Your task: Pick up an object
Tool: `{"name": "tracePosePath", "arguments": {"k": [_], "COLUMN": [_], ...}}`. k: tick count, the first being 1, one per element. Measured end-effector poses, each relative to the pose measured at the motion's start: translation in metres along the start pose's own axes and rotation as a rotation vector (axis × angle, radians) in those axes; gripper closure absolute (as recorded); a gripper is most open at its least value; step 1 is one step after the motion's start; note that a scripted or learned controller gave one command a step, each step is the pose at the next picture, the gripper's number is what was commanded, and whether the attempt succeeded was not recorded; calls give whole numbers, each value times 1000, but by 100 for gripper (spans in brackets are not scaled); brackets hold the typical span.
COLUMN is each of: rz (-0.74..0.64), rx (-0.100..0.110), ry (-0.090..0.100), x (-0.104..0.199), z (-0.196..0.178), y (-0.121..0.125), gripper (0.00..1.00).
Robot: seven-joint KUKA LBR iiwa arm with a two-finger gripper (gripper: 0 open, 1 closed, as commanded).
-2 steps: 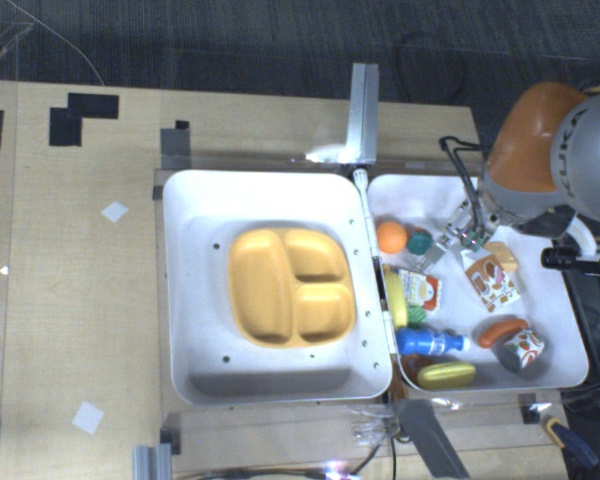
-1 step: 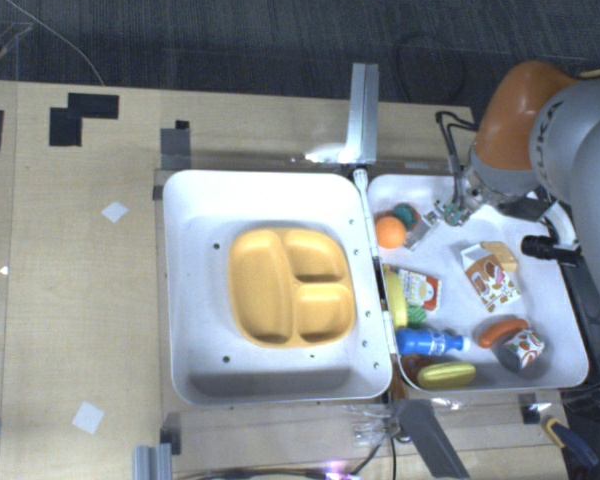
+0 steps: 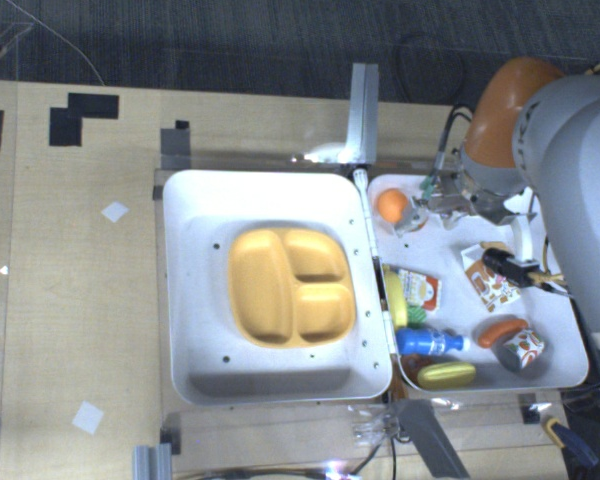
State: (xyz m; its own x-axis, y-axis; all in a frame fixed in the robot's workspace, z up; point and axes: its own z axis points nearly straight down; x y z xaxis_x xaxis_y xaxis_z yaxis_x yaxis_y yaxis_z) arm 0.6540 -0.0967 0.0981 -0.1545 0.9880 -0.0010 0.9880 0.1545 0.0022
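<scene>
Orange round ball [image 3: 391, 206], right white bin [image 3: 570, 353], far corner; gripper [image 3: 427, 206] just beside; fingers' state I cannot tell; I'd centre over it before closing.

I can't read any text from here. The small packet [image 3: 418, 290] and the carton [image 3: 492, 280] in the right bin [image 3: 570, 363] carry printed patterns, but the lettering is too blurred to make out.
</scene>
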Motion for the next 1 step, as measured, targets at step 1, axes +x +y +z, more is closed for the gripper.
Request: {"name": "tracePosePath", "arguments": {"k": [1], "rz": [-475], "rx": [13], "ry": [1], "x": [-10], "z": [7], "y": [12], "gripper": [0]}}
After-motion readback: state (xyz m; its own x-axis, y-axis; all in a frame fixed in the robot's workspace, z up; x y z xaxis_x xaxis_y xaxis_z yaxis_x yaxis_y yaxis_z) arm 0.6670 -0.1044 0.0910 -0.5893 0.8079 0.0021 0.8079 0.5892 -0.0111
